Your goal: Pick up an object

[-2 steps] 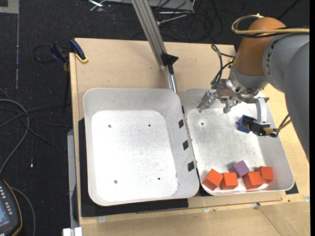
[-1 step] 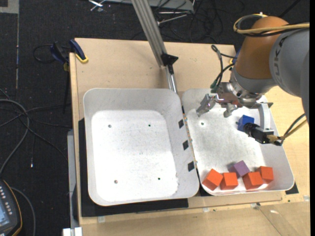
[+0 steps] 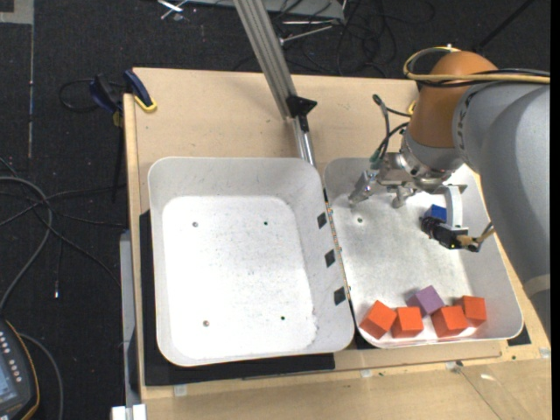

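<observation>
Two shallow white bins were set side by side on the bench [image 3: 219, 103], the left bin [image 3: 166, 234] showing only its speckled floor and the right bin [image 3: 350, 261] holding the blocks. Five blocks were gathered along the near edge of the right bin: an orange block [image 3: 378, 318] at the left end, a second orange block [image 3: 409, 322] touching it, a purple block [image 3: 428, 299] just behind, a third orange block [image 3: 451, 319] next, and a fourth orange block [image 3: 474, 309] at the right end. All five lay on the bin floor, close together in a row.

The arm [image 3: 490, 147] was seen reaching in from the right, its orange band [image 3: 442, 103] above the wrist. The gripper [image 3: 382, 192] was positioned over the far part of the right bin, well apart from the row of blocks. Its fingers [image 3: 360, 191] were seen spread apart, and nothing was caught between them. A blue and black part [image 3: 442, 220] was seen beside the wrist, over the bin floor.

A slanted metal pole [image 3: 267, 46] was seen crossing the far side of the bench toward the gap between the bins. A blue and yellow clamp [image 3: 131, 90] was seen at the bench's far left corner.
</observation>
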You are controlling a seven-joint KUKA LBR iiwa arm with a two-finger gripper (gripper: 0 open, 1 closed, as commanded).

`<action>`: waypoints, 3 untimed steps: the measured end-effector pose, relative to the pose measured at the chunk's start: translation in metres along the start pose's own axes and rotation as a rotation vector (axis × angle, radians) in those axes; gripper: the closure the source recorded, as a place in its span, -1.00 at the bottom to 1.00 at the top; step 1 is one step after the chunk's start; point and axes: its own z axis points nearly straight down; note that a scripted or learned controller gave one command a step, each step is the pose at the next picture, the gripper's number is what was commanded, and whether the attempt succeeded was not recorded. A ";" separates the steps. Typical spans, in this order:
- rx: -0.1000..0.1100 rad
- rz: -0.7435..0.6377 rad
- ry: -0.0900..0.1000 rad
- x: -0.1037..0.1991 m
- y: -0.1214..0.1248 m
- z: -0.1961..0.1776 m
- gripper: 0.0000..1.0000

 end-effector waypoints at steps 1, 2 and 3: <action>-0.004 0.004 -0.004 -0.084 0.016 -0.005 -1.00; 0.003 0.000 0.002 -0.074 -0.041 -0.004 -1.00; 0.003 -0.003 0.004 -0.035 -0.083 -0.004 -1.00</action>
